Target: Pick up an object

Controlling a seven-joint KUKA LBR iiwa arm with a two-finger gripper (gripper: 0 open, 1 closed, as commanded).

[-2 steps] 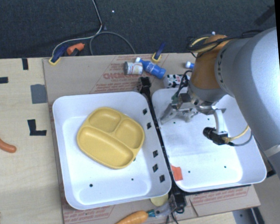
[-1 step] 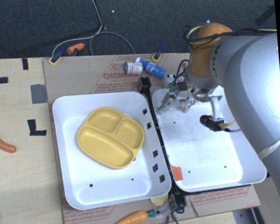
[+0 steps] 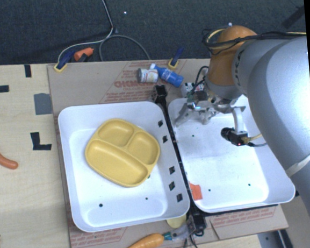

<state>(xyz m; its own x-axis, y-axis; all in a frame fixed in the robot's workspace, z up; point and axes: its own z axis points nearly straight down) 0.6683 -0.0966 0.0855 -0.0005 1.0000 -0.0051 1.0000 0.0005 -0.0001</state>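
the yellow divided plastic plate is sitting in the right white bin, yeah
Not quite: the camera view shows the yellow divided plastic plate sitting in the left white bin, not the right white bin, which lies under the grey arm.

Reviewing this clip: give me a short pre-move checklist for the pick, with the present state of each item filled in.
1. A pickable thing lies in a bin: ok. The yellow divided plate sits in the left bin.
2. Gripper placed over that thing: not ok. It is above the far part of the right bin, across the divider from the plate.
3. Finger state known: cannot tell.
4. Something held already: cannot tell; nothing shows at the gripper.
5. Plate lying flat and uncovered: ok, its three compartments face up.
6. Things outside the bins kept out of the way: ok. The carrot, the sausage and the bottle lie on the bench.
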